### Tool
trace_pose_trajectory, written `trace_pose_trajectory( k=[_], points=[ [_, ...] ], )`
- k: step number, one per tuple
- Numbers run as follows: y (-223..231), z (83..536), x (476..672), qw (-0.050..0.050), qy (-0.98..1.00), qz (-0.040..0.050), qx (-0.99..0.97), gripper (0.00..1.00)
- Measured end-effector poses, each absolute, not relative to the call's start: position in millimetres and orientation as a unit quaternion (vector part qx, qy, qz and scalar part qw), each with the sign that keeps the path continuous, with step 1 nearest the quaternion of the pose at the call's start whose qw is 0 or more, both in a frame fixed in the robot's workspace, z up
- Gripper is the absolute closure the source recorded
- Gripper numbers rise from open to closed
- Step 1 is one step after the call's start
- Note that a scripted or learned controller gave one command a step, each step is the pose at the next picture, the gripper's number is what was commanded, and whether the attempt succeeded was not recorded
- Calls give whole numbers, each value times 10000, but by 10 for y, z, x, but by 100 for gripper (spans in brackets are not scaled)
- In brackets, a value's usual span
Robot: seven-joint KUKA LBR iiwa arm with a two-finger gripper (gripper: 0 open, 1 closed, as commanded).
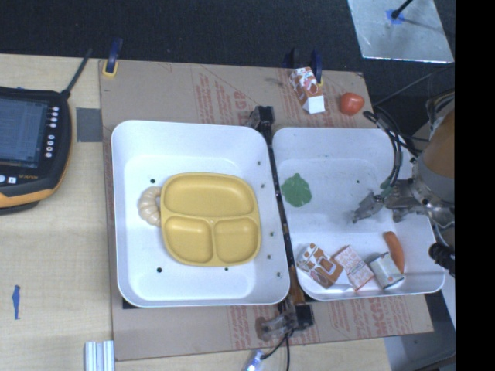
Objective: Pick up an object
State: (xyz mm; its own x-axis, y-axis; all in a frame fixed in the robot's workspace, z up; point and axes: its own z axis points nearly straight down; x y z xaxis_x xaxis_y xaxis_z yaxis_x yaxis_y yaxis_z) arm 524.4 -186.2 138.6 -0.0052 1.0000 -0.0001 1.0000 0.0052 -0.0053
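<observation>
The right bin (332, 149) holds a flat green piece (296, 190) near its left wall. Along its front lie two small printed cartons (319, 265) (352, 267), a silver can (384, 272) and an orange carrot-like piece (394, 251). My gripper (377, 213) hangs low over the bin's right side, just above and left of the orange piece. It is open, its two grey fingers spread with nothing between them. The arm comes in from the right edge.
The left bin (135, 153) holds a yellow divided plate (209, 217) with a beige pastry-like item (148, 205) at its left rim. Behind the right bin, on the cardboard, sit a small carton (307, 90) and a red tomato (351, 103). A control pendant (27, 145) lies far left.
</observation>
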Motion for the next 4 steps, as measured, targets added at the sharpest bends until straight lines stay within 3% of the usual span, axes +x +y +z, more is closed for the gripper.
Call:
trace_pose_trajectory(
  k=[1,2,3,4],
  points=[
    [-1613,1278,5944,8,-7095,15,-7047,0],
    [-935,1231,6372,9,-7094,12,-7048,0],
    [-928,916,6278,12,-7090,22,-7052,0],
    [-984,916,6014,12,-7090,22,-7052,0]
  ],
)
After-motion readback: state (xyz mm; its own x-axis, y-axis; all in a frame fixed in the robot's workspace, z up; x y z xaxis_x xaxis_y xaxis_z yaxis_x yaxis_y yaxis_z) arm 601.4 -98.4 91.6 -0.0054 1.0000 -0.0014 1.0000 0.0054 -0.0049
